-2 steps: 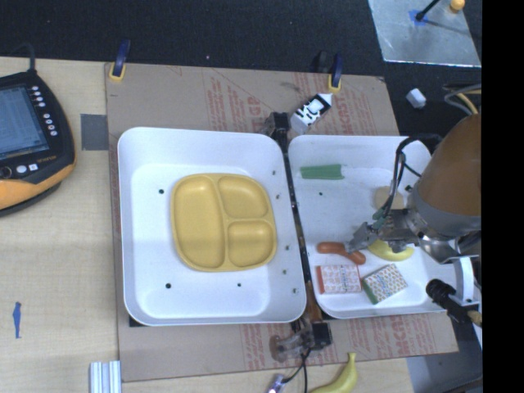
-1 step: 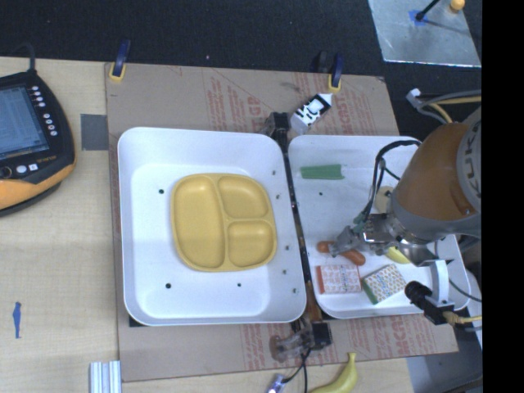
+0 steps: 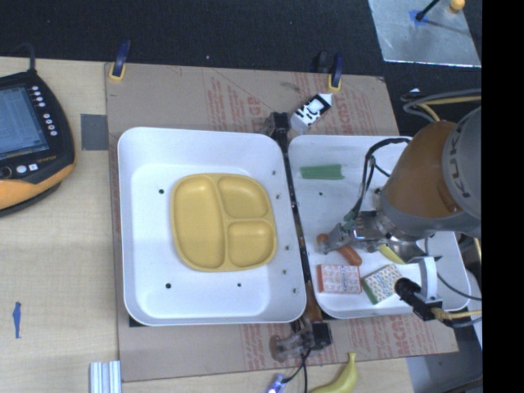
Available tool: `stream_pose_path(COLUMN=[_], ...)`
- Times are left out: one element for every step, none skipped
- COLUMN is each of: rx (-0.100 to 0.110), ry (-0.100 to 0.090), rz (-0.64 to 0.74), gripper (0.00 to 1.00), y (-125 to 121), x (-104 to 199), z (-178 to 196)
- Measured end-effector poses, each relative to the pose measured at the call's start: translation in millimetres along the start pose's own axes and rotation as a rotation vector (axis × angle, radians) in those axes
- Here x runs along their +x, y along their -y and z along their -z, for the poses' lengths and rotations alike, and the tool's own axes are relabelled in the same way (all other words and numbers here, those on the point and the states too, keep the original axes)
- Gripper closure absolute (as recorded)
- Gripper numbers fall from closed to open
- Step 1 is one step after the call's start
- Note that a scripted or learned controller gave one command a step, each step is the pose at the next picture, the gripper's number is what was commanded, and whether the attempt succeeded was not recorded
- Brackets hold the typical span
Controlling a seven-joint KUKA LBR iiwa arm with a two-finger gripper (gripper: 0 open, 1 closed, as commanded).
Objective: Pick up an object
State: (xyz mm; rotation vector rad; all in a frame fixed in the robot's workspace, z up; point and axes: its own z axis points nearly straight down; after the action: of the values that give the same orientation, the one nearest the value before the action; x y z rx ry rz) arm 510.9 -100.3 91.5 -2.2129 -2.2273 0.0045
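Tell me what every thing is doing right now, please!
Yellow divided plate: lying flat in the left bin, nothing in its compartments.
Green block: flat in the right bin, apart from the arm.
Orange piece: lying just under the gripper.
Two patterned cards: flat, side by side.
Banana: on the bench, outside the bins.
Teach pendant: screen lit.

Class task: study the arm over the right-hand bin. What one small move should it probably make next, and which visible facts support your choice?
Probably a short descent onto the orange-brown piece. The gripper hangs just above it in the right bin, nothing shows held, and the green block and patterned cards lie further off.
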Motion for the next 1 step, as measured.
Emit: stream_pose_path(rx=[0.001], ry=[0.002], rz=[0.005], gripper=[1.0], y=[-0.4], x=[-1.1], z=[10.2])
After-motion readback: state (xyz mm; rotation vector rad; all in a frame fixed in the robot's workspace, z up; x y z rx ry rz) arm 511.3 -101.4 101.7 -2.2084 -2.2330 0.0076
